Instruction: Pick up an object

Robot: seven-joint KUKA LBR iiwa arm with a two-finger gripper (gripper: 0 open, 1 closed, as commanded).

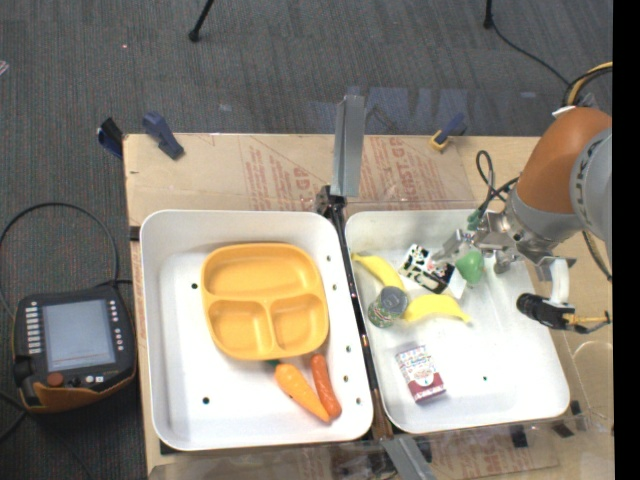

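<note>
Carrots first: two orange carrots (310,389) lie side by side at the near edge of the left bin (170,408), just below the yellow divided plate (265,299), which sits in that bin's middle. Using the plate as reference: right bin (530,388) is to its right, touching the left bin along the centre seam. Just right of the plate, past the seam, a banana (378,268), with a small round can (387,308) touching its lower end. Second banana (436,311) lies right of the can. Small patterned box (420,373) sits further toward the near edge, apart from the rest. Black-and-white carton (424,265) is right of the first banana, and a green object (468,266) just beyond it. Gripper (470,253) comes in from the far right, low over the green object; green shows at the fingers (462,240), but I cannot tell whether they are wide, narrow or closed on it. Grey arm with orange band (560,163) rises behind. Teach pendant (72,340) lies on the floor well left of the plate.
</note>
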